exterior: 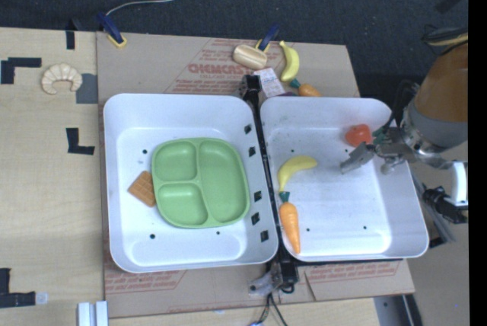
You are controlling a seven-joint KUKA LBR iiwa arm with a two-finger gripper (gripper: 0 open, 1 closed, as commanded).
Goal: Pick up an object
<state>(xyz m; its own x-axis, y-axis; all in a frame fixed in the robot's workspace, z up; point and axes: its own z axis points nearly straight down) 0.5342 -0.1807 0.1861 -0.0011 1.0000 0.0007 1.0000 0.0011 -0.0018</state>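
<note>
Small red-orange rounded toy, tomato-like (358, 135), sits in the right white plastic bin (396, 237) near its far right corner, just beside the gripper (370, 157), on its far side. Gripper's jaws are spread, nothing between them, hovering low over the bin floor. Yellow plastic banana (294, 167) lies left of the gripper, long axis slanted; orange plastic carrot (290, 225) lies nearer the front-left wall. Tomato looks the nearest pick.

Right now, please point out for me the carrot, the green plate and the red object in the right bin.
carrot (290, 225): camera view, middle of its orange body.
green plate (202, 182): camera view, central divider between its compartments.
red object (358, 135): camera view, its top surface.
</note>
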